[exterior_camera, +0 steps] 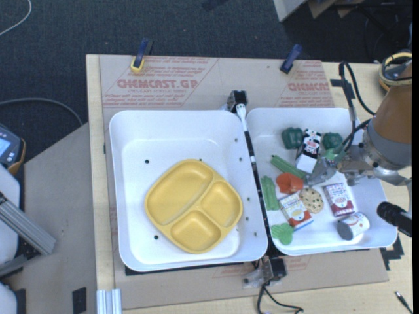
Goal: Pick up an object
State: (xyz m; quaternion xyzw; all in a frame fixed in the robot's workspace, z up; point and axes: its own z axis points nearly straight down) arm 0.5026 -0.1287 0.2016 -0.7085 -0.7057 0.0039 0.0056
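The right bin (262, 124) holds several small toy foods. Among them are a black-and-white carton (309, 146), a dark green piece (292, 137), a red-orange piece (288, 183), a cookie (313, 200) and two red-and-white cartons (294, 209) (339, 198). My gripper (322, 173) hangs low over the middle of this bin. It is just right of the red-orange piece and above the cookie. I see nothing clearly held in it.
The left bin (124, 136) carries a yellow divided plate (193, 205). A green pod (268, 193) and a green leaf (283, 233) lie near the right bin's left wall. A small white cup (353, 226) lies at its front right. Clamps and cables sit between the bins.
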